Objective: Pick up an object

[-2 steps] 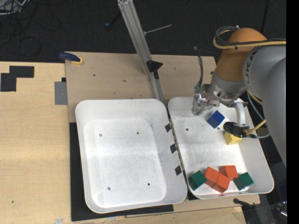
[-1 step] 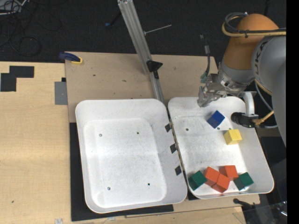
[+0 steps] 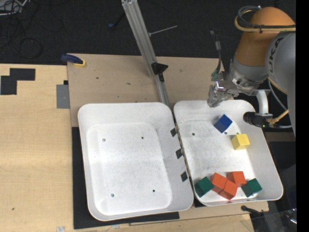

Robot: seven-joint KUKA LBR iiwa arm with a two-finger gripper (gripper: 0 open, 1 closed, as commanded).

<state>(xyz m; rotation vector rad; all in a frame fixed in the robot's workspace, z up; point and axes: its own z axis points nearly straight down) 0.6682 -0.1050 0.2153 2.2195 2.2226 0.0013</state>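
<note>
My gripper hangs over the far edge of the right bin, with nothing visible between its fingers. A blue cube lies just in front of it and slightly to the right. A yellow cube sits a little nearer on the right. At the bin's near end lie a green cube, orange-red cubes and another green cube, packed close together.
The left bin lies beside the right one, with black clips along their shared edge. A slanted aluminium rail rises behind the bins. The arm's orange band and cables stand at the upper right.
</note>
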